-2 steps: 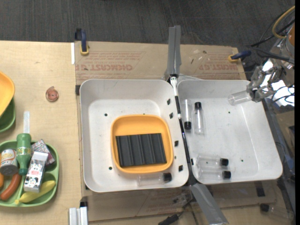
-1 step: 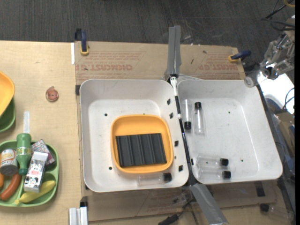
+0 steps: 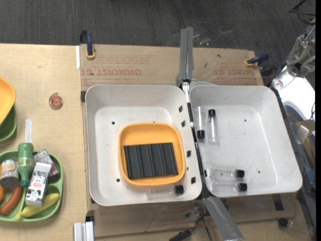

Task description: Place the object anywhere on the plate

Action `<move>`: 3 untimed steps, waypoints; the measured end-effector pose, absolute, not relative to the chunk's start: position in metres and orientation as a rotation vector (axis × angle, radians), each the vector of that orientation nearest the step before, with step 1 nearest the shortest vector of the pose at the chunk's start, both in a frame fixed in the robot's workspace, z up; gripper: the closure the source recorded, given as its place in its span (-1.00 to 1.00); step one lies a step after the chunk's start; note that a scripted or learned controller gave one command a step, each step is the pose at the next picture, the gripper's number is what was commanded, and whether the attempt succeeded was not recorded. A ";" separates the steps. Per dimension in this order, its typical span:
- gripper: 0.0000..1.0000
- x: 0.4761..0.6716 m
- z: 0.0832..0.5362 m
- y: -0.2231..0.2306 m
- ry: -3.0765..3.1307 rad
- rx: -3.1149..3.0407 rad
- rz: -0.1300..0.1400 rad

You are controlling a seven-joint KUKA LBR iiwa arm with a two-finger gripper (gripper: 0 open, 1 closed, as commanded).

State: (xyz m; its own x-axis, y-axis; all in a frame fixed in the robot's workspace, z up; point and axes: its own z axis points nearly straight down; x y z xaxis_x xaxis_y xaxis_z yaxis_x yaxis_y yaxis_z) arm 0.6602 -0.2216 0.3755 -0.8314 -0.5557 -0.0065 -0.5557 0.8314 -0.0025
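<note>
An orange square plate sits in the left bin. A dark grey ribbed slab lies flat on it and covers most of its middle. A clear vial with a black cap lies in the left bin just off the plate's near rim. In the right bin, two clear vials with black caps lie near the left wall. Two more vials rest at the near edge. A grey and white part of the arm stands beyond the right bin's far right corner.
The bins rest on cardboard held by clamps. On the wooden bench at left stand a green tray of toy food, an orange bowl and a small pink piece.
</note>
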 end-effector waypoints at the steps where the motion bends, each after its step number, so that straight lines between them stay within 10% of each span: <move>1: 1.00 0.562 0.120 -0.220 2.942 -1.092 0.001; 2: 1.00 0.583 0.258 -0.221 2.842 -1.325 0.000; 3: 1.00 0.637 0.297 -0.222 2.645 -1.684 0.000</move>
